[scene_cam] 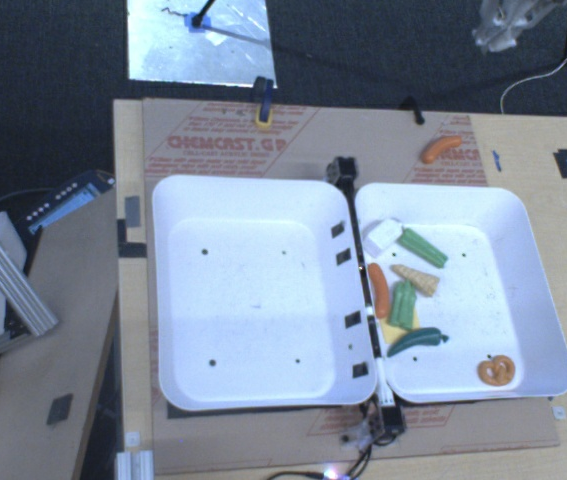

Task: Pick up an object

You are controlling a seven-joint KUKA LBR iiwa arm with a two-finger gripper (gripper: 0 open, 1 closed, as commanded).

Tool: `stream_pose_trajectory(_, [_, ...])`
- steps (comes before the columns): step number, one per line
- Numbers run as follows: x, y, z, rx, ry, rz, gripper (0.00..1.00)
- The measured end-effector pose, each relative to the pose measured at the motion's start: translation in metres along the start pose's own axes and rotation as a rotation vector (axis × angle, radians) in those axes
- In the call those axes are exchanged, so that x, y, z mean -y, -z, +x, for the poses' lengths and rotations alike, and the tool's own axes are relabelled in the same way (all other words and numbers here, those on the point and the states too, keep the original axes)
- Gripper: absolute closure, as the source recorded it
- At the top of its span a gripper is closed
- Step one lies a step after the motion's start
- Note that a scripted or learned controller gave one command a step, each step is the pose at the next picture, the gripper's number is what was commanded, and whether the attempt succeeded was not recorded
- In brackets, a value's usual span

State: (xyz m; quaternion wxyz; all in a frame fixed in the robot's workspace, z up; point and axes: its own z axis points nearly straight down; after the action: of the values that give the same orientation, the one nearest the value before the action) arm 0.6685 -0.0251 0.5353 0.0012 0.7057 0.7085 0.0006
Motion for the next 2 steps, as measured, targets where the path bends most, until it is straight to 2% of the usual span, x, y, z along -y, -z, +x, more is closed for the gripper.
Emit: stream_pose_trajectory(2, [0.0,0.0,0.009,0.0,0.001,0.0,1.0])
